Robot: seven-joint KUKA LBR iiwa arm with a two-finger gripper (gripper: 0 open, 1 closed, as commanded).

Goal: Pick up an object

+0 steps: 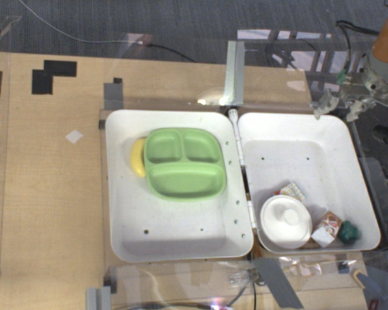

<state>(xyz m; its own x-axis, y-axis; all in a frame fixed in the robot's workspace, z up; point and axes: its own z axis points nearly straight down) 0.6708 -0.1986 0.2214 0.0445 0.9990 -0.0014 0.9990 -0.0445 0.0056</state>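
My gripper (336, 108) hangs at the back right, over the far rim of the right bin (297, 141). Its fingers stand open and apart with nothing between them. At that bin's front lie a white round bowl (286, 219), a small striped packet (292, 190), a red and white carton (327, 228) and a dark green object (348, 232). The left bin (174, 237) holds a green divided plate (183, 162). A yellow banana-like piece (137, 158) peeks out from the plate's left edge.
A metal post (234, 73) stands behind the seam between the bins. Cables and metal framing (310, 57) crowd the back right near the arm. Wooden bench (45, 192) stretches to the left.
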